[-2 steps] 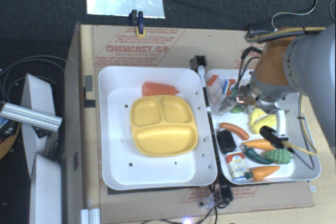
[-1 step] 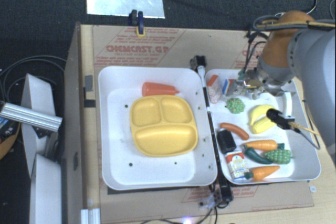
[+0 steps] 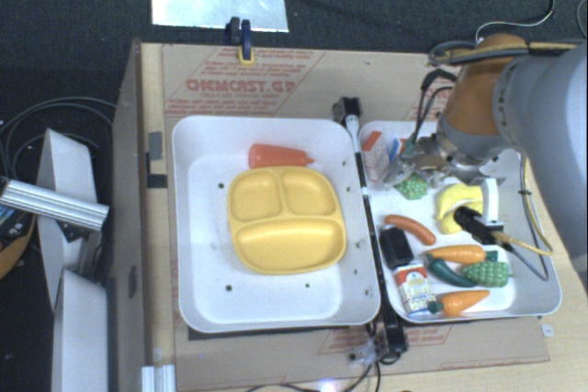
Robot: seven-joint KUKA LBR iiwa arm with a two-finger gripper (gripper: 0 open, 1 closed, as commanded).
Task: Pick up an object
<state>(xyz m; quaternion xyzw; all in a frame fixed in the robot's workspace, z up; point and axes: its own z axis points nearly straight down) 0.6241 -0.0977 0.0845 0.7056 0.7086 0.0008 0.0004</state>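
My gripper (image 3: 411, 168) sits low in the right bin (image 3: 537, 294), at about 10 o'clock from that bin's centre. Whether it is spread or pressed together, I cannot tell; the wrist and cabling cover it.

Nearest candidate: a small green piece (image 3: 414, 188), just beside the gripper at its 6 o'clock. It looks like knobbly toy food. I judge it light, rigid and a little slick, likely to skid along the bin floor if pushed from one side. Hold advised across its widest part, coming straight down.

Other contents of the right bin:
- banana (image 3: 452, 201), at 3 o'clock from the green piece, curved; a grip across its middle would serve.
- sausage (image 3: 410, 229), at 6 o'clock, smooth and round, liable to roll.
- two carrots (image 3: 457, 253) (image 3: 464, 299), toward 5 o'clock, tapered; hold at the thick end.
- small bottle (image 3: 416, 287), lying near the front wall.

The pieces lie close together, so a neighbour may be nudged.

Left bin (image 3: 197, 225): a yellow tray (image 3: 285, 220) at centre, broad and shallow, poor for a pinch. A red piece (image 3: 278, 155) touches it at 12 o'clock.

Nothing is seen held.
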